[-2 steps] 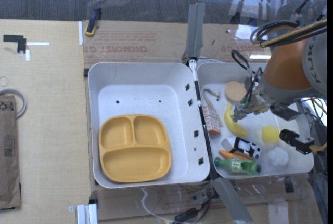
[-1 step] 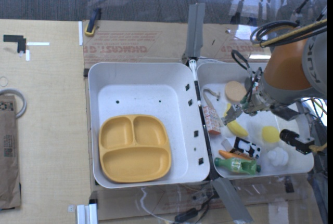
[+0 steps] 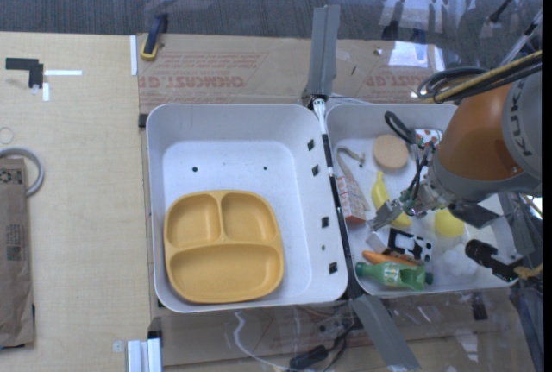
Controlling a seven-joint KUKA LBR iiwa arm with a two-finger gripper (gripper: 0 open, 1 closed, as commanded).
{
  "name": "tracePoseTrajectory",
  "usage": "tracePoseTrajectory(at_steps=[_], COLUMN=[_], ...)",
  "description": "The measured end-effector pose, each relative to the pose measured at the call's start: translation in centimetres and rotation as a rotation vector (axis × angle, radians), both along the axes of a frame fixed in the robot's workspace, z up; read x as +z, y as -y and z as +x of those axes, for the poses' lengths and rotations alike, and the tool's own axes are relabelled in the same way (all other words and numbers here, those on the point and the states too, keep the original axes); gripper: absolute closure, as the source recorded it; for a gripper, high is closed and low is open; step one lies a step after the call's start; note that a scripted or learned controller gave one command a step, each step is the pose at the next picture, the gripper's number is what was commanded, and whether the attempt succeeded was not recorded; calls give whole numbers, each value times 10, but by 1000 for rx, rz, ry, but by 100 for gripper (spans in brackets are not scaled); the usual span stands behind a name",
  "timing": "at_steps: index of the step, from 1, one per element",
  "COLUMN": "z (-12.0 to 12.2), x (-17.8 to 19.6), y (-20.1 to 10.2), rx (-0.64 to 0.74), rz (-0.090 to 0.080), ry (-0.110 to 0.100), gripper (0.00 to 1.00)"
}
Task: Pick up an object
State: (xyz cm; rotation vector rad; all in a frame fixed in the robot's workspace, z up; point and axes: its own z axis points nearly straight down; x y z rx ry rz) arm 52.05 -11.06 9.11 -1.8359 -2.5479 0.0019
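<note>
Objects (image 3: 392, 215) lie cluttered in the right bin (image 3: 345, 116): green bottle (image 3: 395, 276), carrot (image 3: 384, 258), tan disc (image 3: 390, 153). Gripper (image 3: 398, 208) hovers low among them; its grasp cannot be judged. Yellow tray (image 3: 224, 245) occupies the left bin (image 3: 172, 124).

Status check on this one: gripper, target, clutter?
Gripper low in right bin, among clutter. Nothing visibly held. Green bottle, carrot, yellow piece close around.

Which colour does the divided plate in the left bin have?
The divided plate is yellow-orange, one plain colour without pattern; the camera view shows it clearly.
</note>
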Motion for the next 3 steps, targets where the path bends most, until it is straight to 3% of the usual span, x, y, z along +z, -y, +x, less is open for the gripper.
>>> tracePoseTrajectory(at_steps=[1, 2, 3], z=[0, 6, 6], x=[9, 100, 100], y=[1, -65, -65], rx=[-4, 153, 153], rz=[-1, -1, -1], ry=[0, 1, 1], gripper=[100, 100, 0])
